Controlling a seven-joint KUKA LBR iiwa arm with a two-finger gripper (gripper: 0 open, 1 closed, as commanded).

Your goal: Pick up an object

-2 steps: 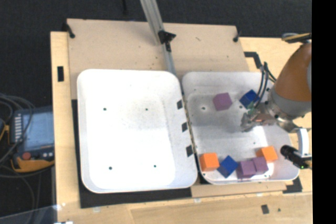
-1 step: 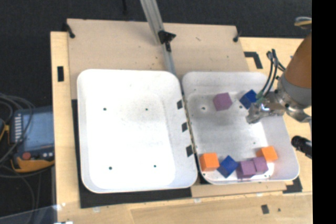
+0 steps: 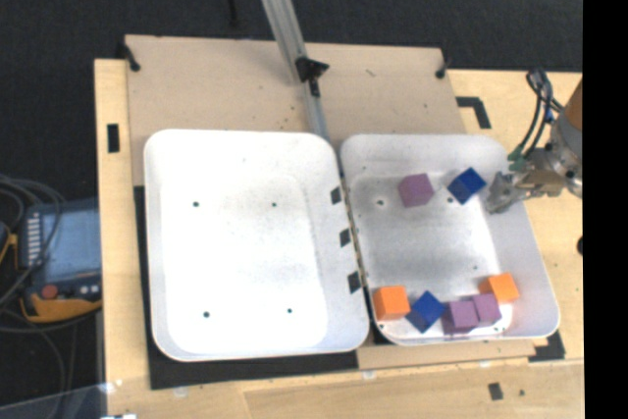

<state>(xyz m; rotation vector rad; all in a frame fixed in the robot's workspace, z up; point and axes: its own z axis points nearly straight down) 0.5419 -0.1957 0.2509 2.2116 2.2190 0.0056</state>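
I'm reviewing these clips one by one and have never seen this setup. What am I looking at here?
One camera looks down at a slant on a bench with two white bins. A robot arm reaches in from the right; its hand sits over the right bin's far right edge, beside a blue block. Nothing is visibly held. A purple block lies nearby. Along the near edge sit two orange blocks, another blue and two purple. The left bin holds no blocks.
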